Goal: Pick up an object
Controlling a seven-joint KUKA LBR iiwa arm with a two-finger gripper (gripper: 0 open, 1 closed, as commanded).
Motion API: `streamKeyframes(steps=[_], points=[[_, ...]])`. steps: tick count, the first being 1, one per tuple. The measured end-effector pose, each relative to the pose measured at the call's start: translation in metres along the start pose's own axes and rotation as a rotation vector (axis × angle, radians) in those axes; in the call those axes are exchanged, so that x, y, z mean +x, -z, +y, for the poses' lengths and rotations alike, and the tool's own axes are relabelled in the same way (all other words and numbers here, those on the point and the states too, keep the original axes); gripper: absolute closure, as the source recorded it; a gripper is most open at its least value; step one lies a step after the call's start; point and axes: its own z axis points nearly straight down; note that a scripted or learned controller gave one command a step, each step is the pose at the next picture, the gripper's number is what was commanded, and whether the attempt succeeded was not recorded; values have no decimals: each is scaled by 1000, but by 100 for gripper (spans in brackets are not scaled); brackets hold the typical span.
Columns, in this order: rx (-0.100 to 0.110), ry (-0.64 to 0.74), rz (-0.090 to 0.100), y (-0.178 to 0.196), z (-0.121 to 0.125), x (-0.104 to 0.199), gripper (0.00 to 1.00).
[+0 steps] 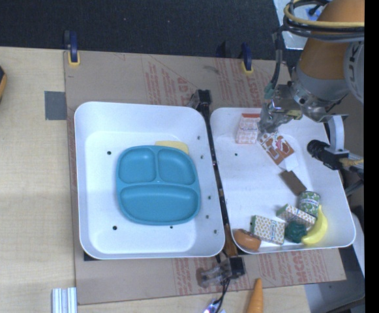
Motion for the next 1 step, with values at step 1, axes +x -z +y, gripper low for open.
streamKeyframes(steps=[1], points=[[5,-6,2,3,-43,1,100]])
